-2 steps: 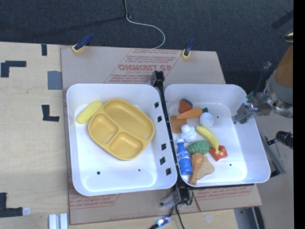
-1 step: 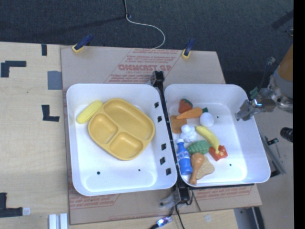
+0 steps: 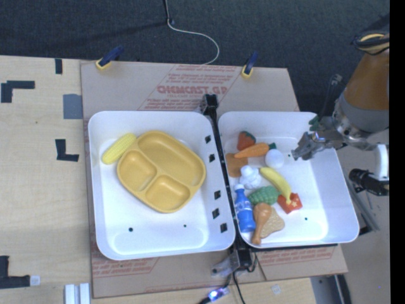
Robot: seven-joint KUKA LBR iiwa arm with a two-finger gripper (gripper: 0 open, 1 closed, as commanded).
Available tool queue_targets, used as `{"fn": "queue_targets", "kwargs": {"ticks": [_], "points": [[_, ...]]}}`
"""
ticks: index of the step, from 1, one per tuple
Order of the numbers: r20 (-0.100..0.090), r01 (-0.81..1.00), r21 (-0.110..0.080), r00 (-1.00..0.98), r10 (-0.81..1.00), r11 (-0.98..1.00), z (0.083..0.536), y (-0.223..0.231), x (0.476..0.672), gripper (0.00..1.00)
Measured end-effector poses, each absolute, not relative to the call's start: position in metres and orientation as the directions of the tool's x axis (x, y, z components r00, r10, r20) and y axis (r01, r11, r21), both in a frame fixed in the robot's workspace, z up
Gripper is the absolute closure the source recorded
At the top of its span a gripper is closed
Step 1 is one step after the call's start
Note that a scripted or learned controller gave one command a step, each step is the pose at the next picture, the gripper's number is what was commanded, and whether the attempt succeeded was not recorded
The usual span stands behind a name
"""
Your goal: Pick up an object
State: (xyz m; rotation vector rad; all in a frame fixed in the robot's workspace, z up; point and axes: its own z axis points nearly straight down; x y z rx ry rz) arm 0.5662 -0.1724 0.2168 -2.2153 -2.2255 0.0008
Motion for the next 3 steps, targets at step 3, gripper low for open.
{"fn": "queue_targets", "kwargs": {"ticks": [3], "points": [[0.001, 1.000, -0.001, -0.006, 1.000, 0.006, 0.235, -0.019, 0.590, 1.00]]}}
